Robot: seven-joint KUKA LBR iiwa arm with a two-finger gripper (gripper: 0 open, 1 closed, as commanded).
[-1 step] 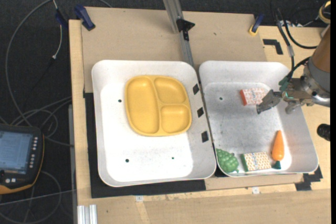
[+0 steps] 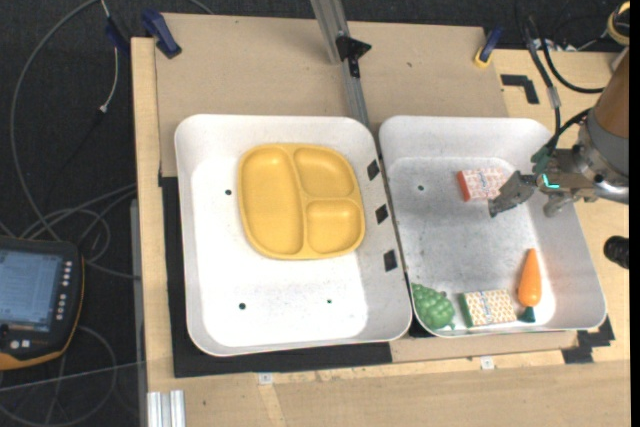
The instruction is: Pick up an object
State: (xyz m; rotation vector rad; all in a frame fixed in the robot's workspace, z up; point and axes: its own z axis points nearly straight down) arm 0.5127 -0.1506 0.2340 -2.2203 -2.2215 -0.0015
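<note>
i see my gripper [image 2: 528,198] over the right white bin [image 2: 440,245], fingers spread open with nothing between them. the small red-and-white box [image 2: 480,183] lies just left of them.

Yellow divided plate [image 2: 300,199] on the white left bin [image 2: 200,245]; right bin [image 2: 450,245] speckled grey, with an orange carrot [image 2: 529,279], green grapes [image 2: 433,306], red-and-white patterned box [image 2: 479,183].

Grey arm [image 2: 608,130], dark gripper [image 2: 530,198], teal light
</note>
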